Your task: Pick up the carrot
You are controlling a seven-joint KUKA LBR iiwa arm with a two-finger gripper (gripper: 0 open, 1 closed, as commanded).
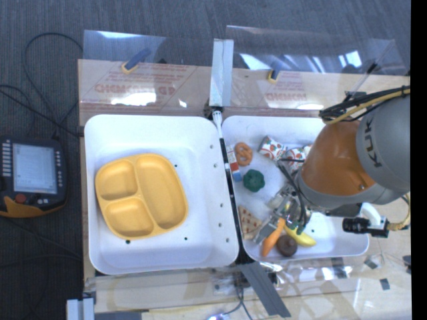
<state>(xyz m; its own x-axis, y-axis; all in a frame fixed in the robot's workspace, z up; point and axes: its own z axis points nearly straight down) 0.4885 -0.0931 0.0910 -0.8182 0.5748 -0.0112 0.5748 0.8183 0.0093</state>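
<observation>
Several things packed tight in the right bin, hence the risk. Carrot lying aslant near that bin's front edge, just beside a brown round thing and a banana, with a waffle-like piece close on its other side. Gripper low over this cluster, just above the carrot's upper end; cannot tell whether wide or narrow, being hidden among cables and clutter. Nothing seen clamped yet, so no hold to be claimed.

Likely failures, judged from this crowding: closing on the banana or the brown thing instead of the carrot; catching only the carrot's tip and letting it pivot out on lifting; nudging neighbours so that the carrot rolls toward the bin wall. Slanted lie also awkward for a straight-down approach. Green lump and pretzel well apart, no hazard. Yellow tray in the left bin not involved.
</observation>
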